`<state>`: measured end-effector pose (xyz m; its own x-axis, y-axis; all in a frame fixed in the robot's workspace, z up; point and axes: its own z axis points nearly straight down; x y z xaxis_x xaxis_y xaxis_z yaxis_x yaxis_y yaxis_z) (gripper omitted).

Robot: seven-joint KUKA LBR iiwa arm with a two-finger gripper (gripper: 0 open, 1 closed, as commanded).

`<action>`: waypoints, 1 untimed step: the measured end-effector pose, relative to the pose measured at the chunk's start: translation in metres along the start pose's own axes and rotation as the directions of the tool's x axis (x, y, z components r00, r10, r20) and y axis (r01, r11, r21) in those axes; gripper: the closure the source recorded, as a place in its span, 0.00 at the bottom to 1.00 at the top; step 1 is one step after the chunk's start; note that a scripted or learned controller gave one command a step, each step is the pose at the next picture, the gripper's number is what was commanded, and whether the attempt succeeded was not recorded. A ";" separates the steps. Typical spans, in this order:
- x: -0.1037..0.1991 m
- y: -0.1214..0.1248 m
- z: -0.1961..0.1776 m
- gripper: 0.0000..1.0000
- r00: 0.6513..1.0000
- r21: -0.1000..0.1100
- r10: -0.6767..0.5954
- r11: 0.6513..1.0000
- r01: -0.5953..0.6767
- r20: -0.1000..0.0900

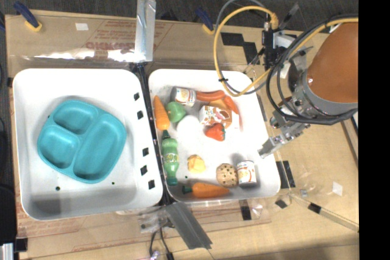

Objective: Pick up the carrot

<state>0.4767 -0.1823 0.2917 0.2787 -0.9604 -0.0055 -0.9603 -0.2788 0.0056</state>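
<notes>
A grey arm with an orange band (334,61) comes in from the right of the frame. Its claw (277,140) hangs over the right rim of the right bin (259,131), near the middle right of the frame. It is small and dark here, so I cannot tell if the claw is spread or pressed together. Nothing can be seen in it.

The carrot (210,190) lies in the right bin, low down, right beside the bottom wall. Its long side runs left to right, almost flat across the frame. Its green end points left and its orange end points right. It is well apart from the claw.

Just above the carrot sit a cookie (226,175) and a small can (245,172). A yellow ball-shaped toy (195,162) is near them, and a green bottle (169,156) stands by the left wall, its low end close to the carrot's green end.

A second orange carrot-shaped toy (160,114) lies by the left wall higher up, with its long side running up and down. Next to it is a round green toy (176,111). A red strawberry toy (215,132) sits nearer the middle.

The left bin (30,88) holds a blue-green plate with three parts (82,140). Both bins rest on a brown surface (317,228).
</notes>
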 end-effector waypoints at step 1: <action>0.012 0.003 -0.020 1.00 0.917 0.004 -0.399 0.917 0.399 -0.005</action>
<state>0.4771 -0.1949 0.3118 0.6385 -0.7696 -0.0025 -0.7696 -0.6385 -0.0010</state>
